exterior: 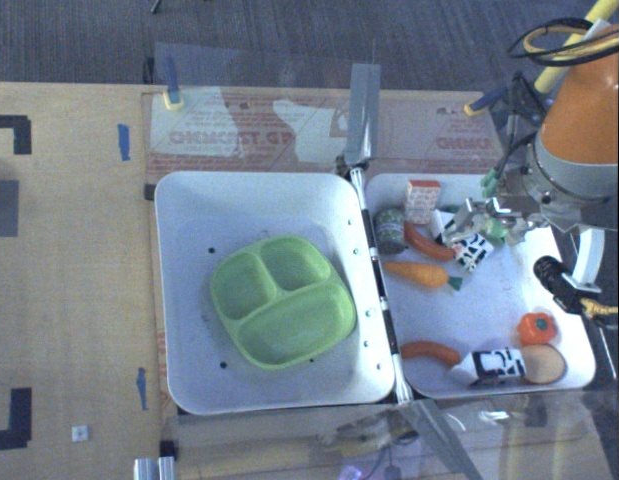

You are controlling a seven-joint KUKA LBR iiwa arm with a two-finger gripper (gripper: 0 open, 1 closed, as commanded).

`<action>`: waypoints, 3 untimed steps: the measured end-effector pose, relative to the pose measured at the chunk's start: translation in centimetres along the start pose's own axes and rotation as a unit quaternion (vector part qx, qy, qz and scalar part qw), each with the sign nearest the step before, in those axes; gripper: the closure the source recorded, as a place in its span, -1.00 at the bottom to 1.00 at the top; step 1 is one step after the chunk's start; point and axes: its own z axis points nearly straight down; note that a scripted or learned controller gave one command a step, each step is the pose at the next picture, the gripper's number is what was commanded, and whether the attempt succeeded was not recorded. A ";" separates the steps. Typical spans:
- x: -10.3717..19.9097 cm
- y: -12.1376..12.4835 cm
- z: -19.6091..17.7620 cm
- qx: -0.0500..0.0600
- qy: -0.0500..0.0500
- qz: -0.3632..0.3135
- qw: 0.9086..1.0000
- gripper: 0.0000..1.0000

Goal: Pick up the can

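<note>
Tabletop (69, 268): left bin (189, 218) holds green tray (282, 301); right bin (499, 308) holds can (390, 229), carrot (416, 273). Pincer (481, 214) state unclear.

Green divided plate (282, 300) centred in left bin (179, 218), can (390, 229) at right bin's (499, 298) far-left corner, gripper (476, 218) near far edge, carrot (416, 273) beside can.

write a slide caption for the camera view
Gripper above the right bin near the can; green plate in the left bin.
</note>
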 end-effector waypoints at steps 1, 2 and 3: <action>-3.1 6.1 14.0 -0.015 -0.003 0.052 0.999 -1.00; -8.9 11.5 14.0 -0.002 -0.001 0.109 0.994 -1.00; -8.6 11.5 16.6 0.000 -0.001 0.130 0.991 -1.00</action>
